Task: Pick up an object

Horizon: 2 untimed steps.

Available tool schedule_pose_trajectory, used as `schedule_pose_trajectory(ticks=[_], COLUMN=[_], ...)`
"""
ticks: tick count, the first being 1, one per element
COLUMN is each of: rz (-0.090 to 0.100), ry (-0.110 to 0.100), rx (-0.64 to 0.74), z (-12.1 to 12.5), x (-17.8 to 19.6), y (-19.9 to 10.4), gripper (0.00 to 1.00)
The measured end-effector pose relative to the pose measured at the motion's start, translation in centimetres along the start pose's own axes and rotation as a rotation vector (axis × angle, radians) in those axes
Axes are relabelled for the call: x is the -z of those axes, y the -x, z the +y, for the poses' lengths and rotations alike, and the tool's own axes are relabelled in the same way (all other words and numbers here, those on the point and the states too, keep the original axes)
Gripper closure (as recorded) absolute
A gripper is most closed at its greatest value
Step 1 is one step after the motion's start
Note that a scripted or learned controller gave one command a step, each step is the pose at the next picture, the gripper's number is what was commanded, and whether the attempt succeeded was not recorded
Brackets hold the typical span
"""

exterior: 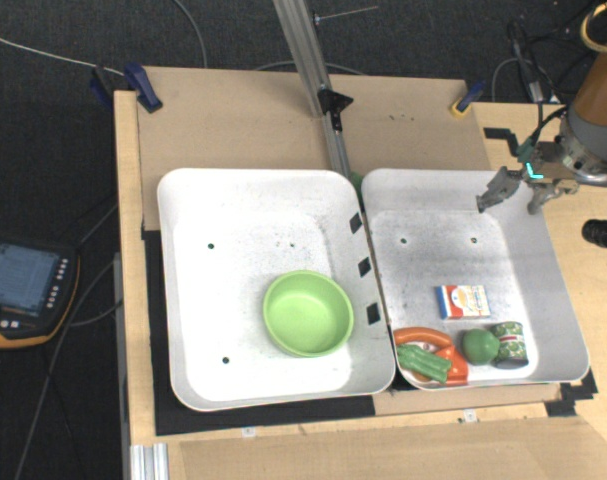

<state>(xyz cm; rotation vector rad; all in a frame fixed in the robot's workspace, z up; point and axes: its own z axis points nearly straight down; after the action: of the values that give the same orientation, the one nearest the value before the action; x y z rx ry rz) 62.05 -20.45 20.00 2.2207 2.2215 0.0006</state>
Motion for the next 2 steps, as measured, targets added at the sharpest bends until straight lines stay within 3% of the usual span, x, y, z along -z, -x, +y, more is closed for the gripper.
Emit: schedule_pose_trajectory(ticks=[1, 2], rz=[0.0, 0.001], ry=[0.0, -0.005], rx=[0.0, 0.0], z=[0.0, -0.7], x=[0.0, -6.0], y=[0.0, -0.4], gripper=[0.0, 0.0])
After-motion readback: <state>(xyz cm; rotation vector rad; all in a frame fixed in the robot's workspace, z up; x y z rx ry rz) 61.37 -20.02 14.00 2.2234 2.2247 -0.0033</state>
